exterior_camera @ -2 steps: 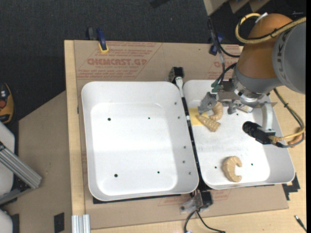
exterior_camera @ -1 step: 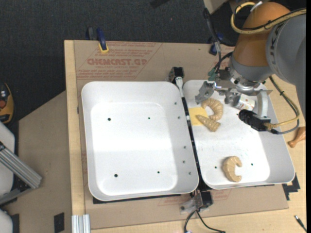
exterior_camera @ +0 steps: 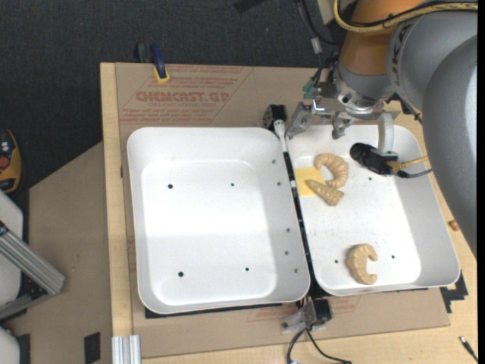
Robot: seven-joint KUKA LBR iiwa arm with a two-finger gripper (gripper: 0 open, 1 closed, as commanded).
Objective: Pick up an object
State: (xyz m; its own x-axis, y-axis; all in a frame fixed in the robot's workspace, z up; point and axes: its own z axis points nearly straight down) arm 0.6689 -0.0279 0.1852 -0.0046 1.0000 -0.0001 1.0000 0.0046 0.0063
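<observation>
Two croissant-shaped pastries [exterior_camera: 332, 174] and a yellow slab [exterior_camera: 305, 180] lie mid-frame in the right bin [exterior_camera: 424, 268], another pastry [exterior_camera: 361, 263] lower down. The end effector [exterior_camera: 341, 123] hangs above the bin's upper edge, presumably lining up; its grip state I cannot tell.

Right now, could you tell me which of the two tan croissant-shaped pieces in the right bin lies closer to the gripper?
The upper croissant piece, resting partly on the yellow square, lies closer to the gripper. The lower croissant piece sits alone near the bin's front edge.
</observation>
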